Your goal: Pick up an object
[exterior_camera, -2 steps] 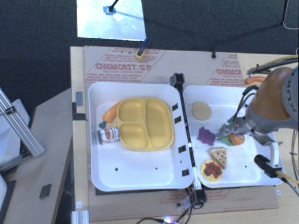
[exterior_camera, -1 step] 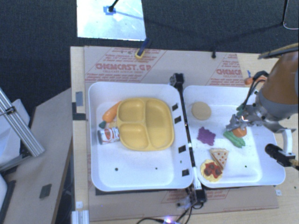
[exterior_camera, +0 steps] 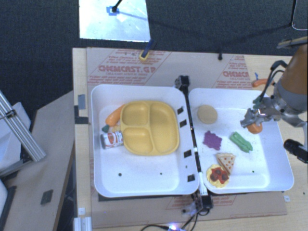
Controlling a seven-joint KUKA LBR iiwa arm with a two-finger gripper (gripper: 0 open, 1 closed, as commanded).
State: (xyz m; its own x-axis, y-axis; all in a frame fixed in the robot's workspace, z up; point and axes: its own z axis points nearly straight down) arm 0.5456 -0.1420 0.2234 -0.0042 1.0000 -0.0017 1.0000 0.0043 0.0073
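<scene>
We are seeing gripper (exterior_camera: 253, 121) hovering low in right bin (exterior_camera: 274, 179), orange object (exterior_camera: 255, 128) sitting directly under it, touching. We cannot tell gripper state. Green piece (exterior_camera: 240, 142) lying just beside gripper, purple piece (exterior_camera: 211, 140) farther off.

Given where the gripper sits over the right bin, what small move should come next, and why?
Probably a short straight descent: the gripper hangs above a small orange object near the right white bin's far right side, apart from the green pepper-shaped toy, so little sideways correction seems needed.
</scene>
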